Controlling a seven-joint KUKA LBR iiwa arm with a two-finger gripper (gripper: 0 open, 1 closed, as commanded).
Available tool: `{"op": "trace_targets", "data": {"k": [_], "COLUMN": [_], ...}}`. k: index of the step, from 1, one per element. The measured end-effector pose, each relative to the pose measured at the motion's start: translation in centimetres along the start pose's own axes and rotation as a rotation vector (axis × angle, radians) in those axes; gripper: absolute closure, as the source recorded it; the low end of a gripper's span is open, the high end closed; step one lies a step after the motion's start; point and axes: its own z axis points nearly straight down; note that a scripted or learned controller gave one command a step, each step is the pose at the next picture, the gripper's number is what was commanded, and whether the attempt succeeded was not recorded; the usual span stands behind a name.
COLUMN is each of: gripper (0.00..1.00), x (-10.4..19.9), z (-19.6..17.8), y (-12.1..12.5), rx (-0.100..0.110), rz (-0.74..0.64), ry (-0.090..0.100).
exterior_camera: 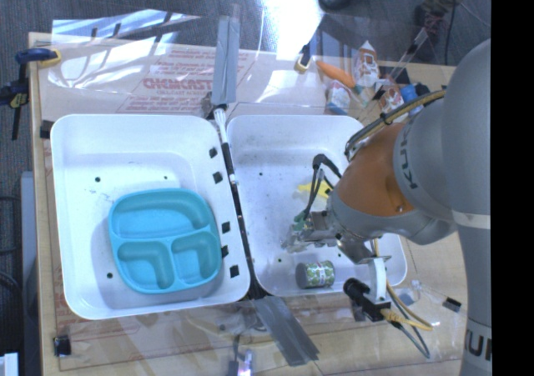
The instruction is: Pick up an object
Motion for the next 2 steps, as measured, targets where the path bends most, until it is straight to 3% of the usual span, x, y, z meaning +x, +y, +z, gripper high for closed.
{"op": "trace_targets", "data": {"k": [1,2], "gripper": [1.00,1.00], "x": [3.8,2.2], "z": [-14.2,0.7], "y": [3.5,1.3], "rx": [-0.006,-0.004], "rz": [0.062,0.159], "ry": [-0.002,0.000]}}
